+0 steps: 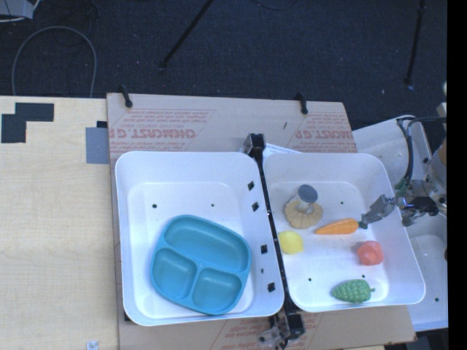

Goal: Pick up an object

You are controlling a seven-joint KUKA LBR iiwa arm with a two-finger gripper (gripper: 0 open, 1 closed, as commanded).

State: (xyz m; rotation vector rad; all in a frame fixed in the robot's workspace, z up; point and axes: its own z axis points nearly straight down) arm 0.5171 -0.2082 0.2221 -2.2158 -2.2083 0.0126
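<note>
My gripper (376, 211) sits low at the right bin's (408, 268) edge, can't tell how it's set. The carrot (337, 227) is just beside it, toward the bins' divider, long axis pointing almost straight at me. Tomato (370, 253) is just below.

Bright even light, soft focus
</note>
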